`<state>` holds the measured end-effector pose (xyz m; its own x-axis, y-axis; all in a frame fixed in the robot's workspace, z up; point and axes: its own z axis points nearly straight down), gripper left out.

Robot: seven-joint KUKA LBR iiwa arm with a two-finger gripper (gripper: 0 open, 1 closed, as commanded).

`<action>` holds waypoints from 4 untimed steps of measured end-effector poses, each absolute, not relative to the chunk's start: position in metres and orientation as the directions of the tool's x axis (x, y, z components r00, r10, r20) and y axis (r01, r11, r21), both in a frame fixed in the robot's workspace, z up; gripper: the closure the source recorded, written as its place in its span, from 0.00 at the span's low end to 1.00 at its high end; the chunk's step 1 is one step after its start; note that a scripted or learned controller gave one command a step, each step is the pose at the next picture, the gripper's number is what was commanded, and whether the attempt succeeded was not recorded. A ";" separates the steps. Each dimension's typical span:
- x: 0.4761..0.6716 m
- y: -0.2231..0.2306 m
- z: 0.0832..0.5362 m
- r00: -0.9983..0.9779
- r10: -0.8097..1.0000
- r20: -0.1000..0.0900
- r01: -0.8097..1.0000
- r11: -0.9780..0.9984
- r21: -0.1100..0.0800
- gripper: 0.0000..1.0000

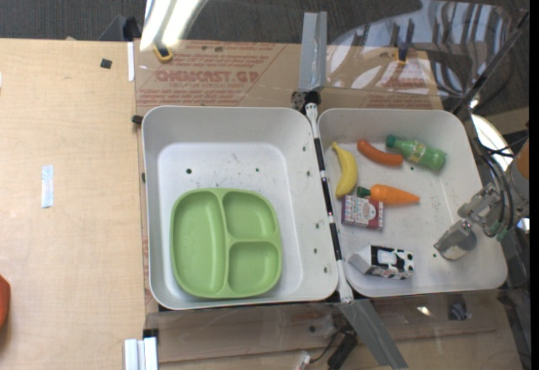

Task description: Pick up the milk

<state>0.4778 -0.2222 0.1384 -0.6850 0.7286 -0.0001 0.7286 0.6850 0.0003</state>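
Note:
The milk (389, 262) is a small white carton with black cow patches. It lies on its side near the front edge of the right bin (438, 276). My gripper (459, 238) hangs low over the bin's right side, about a carton's length to the right of the milk and apart from it. Nothing shows in its grasp.
The right bin also holds a banana (344, 170), a red-orange pepper (381, 153), a green bottle (417, 152), a carrot (394, 195) and a pink carton (363, 211). In the left bin (168, 149) lies a green divided plate (226, 241).

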 end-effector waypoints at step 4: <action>0.491 -0.129 0.112 -0.709 0.705 -0.021 0.705 0.709 0.011 0.00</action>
